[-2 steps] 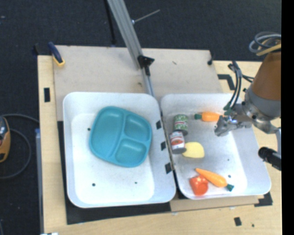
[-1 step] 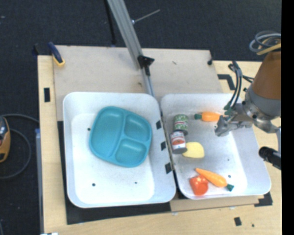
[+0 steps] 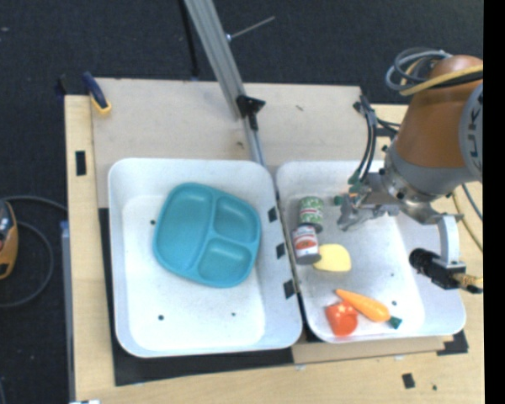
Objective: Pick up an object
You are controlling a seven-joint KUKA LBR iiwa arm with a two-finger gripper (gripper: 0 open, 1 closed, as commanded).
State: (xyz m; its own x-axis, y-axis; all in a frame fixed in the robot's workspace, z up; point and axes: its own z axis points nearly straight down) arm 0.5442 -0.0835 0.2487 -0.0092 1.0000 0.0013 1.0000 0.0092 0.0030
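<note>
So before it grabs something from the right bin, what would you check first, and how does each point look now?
1. Things to pick in right bin: two cans, lemon, carrot, tomato: ok.
2. Gripper over that bin: ok.
3. Gripper free of load: cannot tell.
4. Lemon apart from lower can: not ok, they touch.
5. Carrot apart from tomato: not ok, touching.

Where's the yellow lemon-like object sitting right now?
The yellow object lies in the right bin, near its left wall, touching the lower can and just above the carrot.
</note>
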